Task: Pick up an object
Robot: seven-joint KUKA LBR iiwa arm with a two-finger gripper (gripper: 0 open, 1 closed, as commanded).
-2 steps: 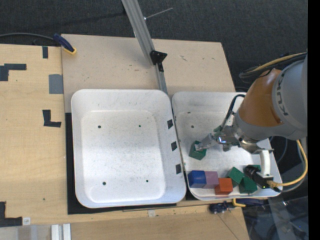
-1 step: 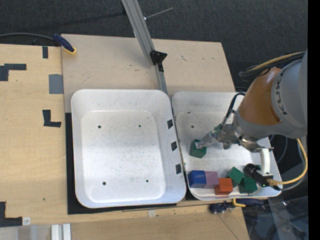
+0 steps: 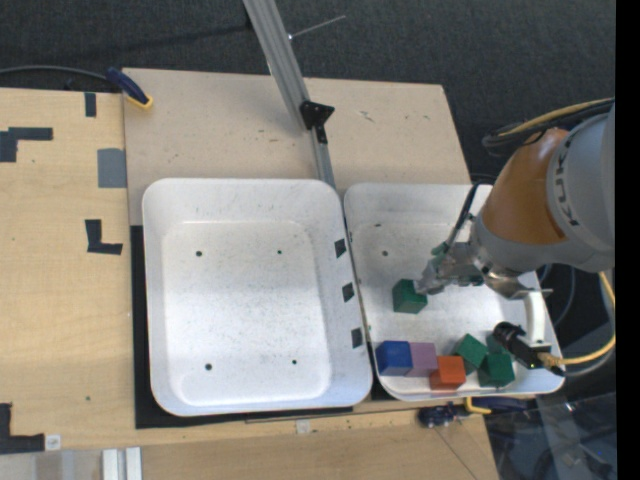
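Two white bins are sitting side by side on the bench: the left bin point(image 3: 245, 293) and the right bin point(image 3: 400, 213), which is carrying every block. Six blocks are lying there (three of them green). One green block point(image 3: 408, 297) is resting alone near the middle of the right bin. Along that bin's near edge, one blue block point(image 3: 394, 357) is touching one lilac block point(image 3: 423, 357), with one orange block point(image 3: 449, 371) just beside them and two more green blocks point(image 3: 486, 358) towards the near right corner. The gripper point(image 3: 437, 276) is hanging just beside the lone green block, at its upper right; I cannot tell its state.
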